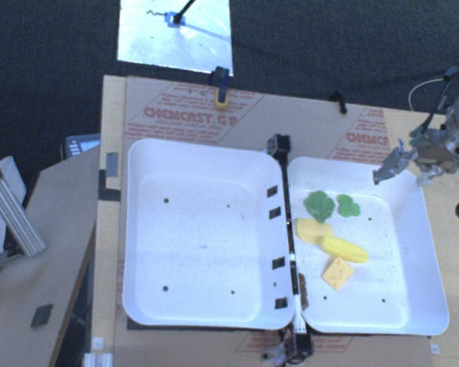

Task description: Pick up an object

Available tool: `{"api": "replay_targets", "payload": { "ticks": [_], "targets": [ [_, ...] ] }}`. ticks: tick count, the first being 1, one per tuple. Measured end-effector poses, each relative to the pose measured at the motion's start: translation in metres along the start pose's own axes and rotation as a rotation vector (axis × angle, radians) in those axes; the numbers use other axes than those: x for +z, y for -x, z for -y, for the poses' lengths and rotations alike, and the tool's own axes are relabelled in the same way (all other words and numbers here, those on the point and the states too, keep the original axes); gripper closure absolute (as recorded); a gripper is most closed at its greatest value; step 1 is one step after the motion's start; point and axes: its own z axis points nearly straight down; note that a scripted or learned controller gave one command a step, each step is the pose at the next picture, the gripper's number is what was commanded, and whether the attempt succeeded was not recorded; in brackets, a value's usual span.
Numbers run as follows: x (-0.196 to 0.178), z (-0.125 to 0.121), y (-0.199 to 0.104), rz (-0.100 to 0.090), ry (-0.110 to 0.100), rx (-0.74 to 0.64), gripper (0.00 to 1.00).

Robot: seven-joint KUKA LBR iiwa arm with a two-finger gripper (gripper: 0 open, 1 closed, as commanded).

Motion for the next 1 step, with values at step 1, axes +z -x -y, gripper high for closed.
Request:
{"api": "replay_targets", "payload": {
  "ticks": [1],
  "targets": [
    [0.1290,0.0738,-0.0011,-0.004,-0.011,0.004,0.00]
  ]
}}
